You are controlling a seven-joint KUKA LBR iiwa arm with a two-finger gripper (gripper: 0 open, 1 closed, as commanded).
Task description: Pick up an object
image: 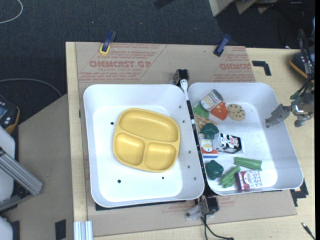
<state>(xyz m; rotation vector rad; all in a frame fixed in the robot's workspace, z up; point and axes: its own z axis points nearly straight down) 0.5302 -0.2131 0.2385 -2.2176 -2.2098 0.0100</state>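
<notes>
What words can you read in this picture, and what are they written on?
"CHEMCAST GP": red print on the brown board behind the left bin.
The same red print again on the board behind the right bin, partly hidden, too cut off to read whole.
The can, the black and white packet and the red box have labels, but they are too small and blurred to read.
</notes>
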